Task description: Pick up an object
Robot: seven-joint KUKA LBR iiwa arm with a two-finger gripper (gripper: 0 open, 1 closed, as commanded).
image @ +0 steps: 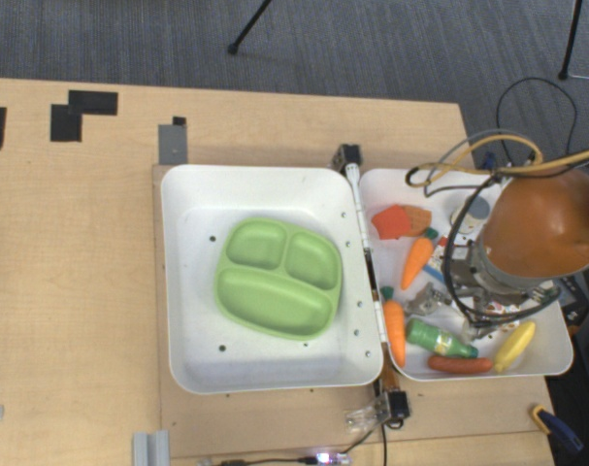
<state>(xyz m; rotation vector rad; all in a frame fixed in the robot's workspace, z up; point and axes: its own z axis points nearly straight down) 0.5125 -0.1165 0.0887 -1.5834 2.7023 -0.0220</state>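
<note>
The right bin [556, 357] holds several toy foods. There is an orange-red wedge [401, 221], a carrot [417, 260], a second carrot [396, 330], a green bottle-like piece [438, 338], a red sausage shape [461, 364] and a yellow banana [514, 346]. The arm's orange band [541, 226] hangs over the middle of this bin. My gripper [464, 304] sits low beneath it, just above the green piece and right of the carrots. The wrist and cables hide most of the gripper.
The left bin [187, 260] holds a green divided plate [278, 277]. A metal divider rail [367, 260] runs between the bins. Yellow and black cables [469, 158] loop over the right bin's back edge. Bare wooden bench lies to the left.
</note>
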